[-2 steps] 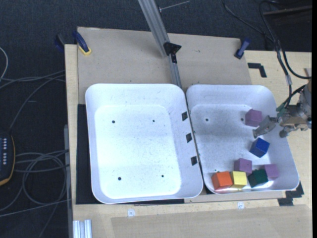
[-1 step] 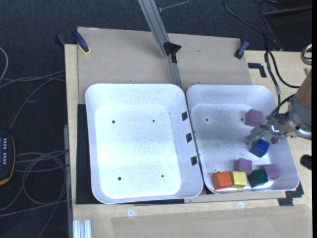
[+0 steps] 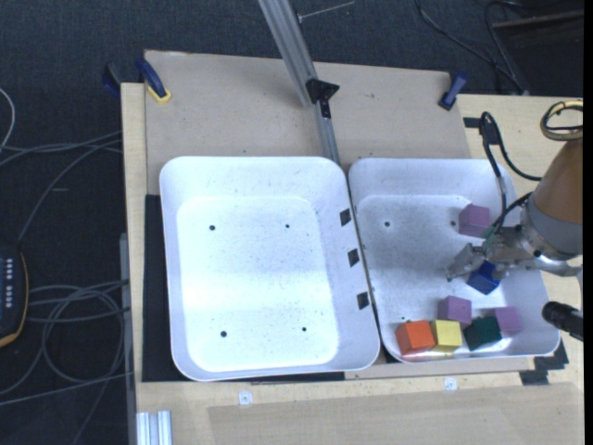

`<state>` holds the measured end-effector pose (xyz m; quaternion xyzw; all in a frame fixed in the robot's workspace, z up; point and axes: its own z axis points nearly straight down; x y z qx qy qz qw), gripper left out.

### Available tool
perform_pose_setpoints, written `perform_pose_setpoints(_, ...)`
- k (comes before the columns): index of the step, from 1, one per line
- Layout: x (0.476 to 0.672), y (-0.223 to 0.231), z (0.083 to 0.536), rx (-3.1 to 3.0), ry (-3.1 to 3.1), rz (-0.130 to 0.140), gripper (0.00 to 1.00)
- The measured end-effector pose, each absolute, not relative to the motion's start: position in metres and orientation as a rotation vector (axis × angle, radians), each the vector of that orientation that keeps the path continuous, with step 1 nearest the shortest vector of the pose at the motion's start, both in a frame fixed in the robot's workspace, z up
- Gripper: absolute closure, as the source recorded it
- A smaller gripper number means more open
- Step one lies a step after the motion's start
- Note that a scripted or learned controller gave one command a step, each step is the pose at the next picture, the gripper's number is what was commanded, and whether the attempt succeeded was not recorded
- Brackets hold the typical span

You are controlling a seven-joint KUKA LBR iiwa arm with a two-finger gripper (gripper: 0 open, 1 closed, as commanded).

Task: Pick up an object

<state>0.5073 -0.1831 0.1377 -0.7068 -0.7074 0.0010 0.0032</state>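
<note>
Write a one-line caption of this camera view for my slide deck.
Gripper poised over a blue block in the right bin, with coloured blocks along its near edge.

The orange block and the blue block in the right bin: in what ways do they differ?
The orange block is orange; the blue block is dark blue. The orange block lies at the bin's near edge, touching a yellow block in a row; the blue block sits farther up, apart from that row, right at the claw. The orange block looks larger. Both lie in the right bin.
</note>
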Motion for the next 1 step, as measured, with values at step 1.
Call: perform_pose_setpoints(1, 0.5093, -0.1836, 0.1514, -2.220, -2.224, -0.004, 1.00)
